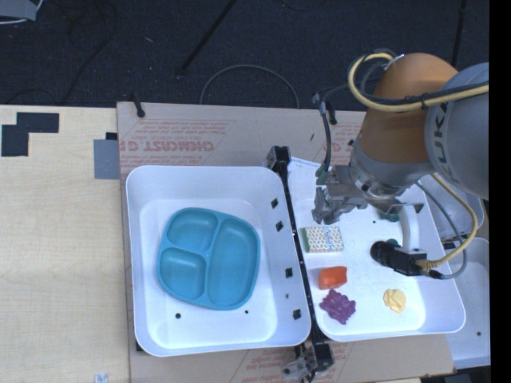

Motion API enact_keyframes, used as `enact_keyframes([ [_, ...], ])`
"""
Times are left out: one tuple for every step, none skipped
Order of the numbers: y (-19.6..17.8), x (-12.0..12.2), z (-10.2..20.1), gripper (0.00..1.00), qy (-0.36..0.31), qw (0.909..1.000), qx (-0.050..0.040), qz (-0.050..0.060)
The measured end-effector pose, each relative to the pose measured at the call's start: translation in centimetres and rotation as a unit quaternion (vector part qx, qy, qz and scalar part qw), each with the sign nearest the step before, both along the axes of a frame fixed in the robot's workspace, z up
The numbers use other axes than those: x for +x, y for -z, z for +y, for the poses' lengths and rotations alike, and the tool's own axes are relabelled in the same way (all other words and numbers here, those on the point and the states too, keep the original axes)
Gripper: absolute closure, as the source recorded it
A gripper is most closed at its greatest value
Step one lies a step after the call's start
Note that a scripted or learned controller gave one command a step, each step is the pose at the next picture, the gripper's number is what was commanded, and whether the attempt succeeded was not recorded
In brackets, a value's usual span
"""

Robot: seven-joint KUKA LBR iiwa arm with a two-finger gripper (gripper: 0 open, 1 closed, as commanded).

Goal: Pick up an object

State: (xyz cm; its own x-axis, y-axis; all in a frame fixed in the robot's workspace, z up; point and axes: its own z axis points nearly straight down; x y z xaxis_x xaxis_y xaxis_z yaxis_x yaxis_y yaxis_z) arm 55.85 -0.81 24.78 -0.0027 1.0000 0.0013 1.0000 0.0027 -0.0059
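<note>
Cardboard (200,134) w/ red print, reversed, illegible. White left bin (145,214): blue divided plate (209,258). Right bin (366,308): gripper (326,211) just above dotted block (323,238), open/closed can't tell; orange piece (333,277), purple grapes (338,305), yellow bit (394,299).

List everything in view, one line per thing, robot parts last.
left bin: one, white, left side of the cardboard
right bin: one, white, right beside the left bin
plate: one, blue, three compartments, in the left bin
dotted block: one, white with green and red dots, in the right bin near its left wall
orange block: one, orange, just below the dotted block in the view
grape bunch: one, purple, below the orange block
lump: one, yellow, right of the grape bunch
cardboard: one sheet, brown, under both bins
arm: one, grey and orange, from the right
gripper: one, grey, over the right bin above the dotted block
</note>
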Motion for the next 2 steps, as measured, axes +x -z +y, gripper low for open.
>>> enact_keyframes([
  [-0.2,1.2,5.3,1.00,0.000,1.0000,-0.0007,-0.002],
  [2.0,2.6,9.9,1.00,0.000,1.0000,-0.0006,-0.001],
])
